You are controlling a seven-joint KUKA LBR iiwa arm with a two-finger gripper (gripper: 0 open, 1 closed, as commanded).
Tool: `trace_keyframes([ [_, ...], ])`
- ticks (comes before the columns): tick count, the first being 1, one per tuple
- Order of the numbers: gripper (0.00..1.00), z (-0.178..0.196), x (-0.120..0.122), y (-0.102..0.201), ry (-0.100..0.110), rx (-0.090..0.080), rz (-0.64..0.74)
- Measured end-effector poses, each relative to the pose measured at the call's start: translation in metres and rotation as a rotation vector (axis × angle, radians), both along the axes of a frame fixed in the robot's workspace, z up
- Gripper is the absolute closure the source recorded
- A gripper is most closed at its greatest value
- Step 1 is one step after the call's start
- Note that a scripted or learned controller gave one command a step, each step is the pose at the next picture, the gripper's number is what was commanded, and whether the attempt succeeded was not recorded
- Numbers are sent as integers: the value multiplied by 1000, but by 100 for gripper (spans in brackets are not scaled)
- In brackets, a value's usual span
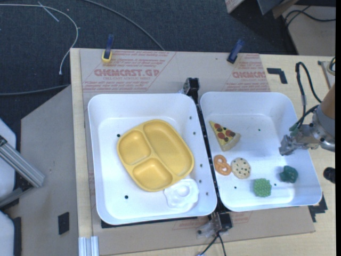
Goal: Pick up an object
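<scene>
Objects for picking lie in the right bin (pixel 277 103): a pizza slice (pixel 224 134) near its left wall, a pretzel (pixel 221 165) and a cookie (pixel 241 168) side by side below it, a light green broccoli (pixel 261 187) near the front wall, and a darker green piece (pixel 289 174) toward the front right corner. All five are small toy foods, apart from one another except the pretzel and cookie, which sit just beside each other.

Left bin (pixel 101 116) holds a yellow tray (pixel 154 154) with three compartments, rounded and smooth, set at a slant near the middle. A white fried egg (pixel 181 193), glossy and lobed, lies at the tray's front corner, touching it.

Gripper (pixel 287 145) hangs over the right bin's right wall, above the dark green piece, with nothing seen in it. Whether it is spread or closed cannot be told.
</scene>
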State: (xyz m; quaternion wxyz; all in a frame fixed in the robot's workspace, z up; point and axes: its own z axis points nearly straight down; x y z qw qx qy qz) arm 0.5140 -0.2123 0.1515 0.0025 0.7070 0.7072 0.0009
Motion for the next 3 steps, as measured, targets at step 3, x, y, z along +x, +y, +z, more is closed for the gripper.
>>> trace_keyframes([
  [3, 100, 74, 8, 112, 4, 4, 5],
])
